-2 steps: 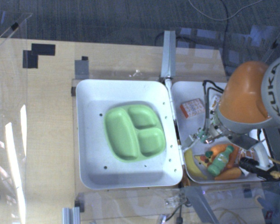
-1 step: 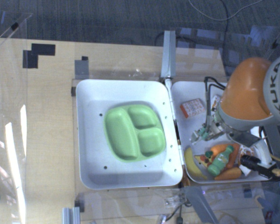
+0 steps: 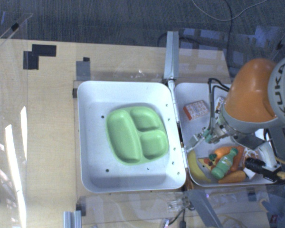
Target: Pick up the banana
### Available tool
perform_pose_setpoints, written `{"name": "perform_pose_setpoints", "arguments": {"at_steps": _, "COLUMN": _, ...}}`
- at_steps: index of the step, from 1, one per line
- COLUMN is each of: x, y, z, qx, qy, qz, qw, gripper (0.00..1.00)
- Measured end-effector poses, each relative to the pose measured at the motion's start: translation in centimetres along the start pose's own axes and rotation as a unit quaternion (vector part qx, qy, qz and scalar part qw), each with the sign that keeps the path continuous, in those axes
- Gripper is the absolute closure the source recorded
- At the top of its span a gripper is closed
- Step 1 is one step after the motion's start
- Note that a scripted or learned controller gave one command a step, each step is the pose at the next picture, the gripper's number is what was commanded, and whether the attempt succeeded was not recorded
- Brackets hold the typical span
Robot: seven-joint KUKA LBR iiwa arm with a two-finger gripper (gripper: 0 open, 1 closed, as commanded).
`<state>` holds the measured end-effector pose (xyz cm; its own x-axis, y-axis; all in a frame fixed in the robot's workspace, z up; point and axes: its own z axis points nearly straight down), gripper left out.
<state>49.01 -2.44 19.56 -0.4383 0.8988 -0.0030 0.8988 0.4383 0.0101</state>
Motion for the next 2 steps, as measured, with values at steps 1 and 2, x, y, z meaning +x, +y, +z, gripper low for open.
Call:
{"name": "perform_pose_setpoints", "arguments": {"at_steps": 1, "x": -5.0, "y": -2.7, "z": 1.0, "qx": 0.003, "qy": 0.0, "qz": -0.069, "qw": 0.9976, "gripper": 0.0}}
{"name": "perform_pose_setpoints", "arguments": {"at_steps": 2, "x": 2.4, "y": 0.9, "z": 1.1, "qx": 0.002, "qy": 0.001, "qz": -0.11, "qw": 0.9939, "gripper": 0.0}}
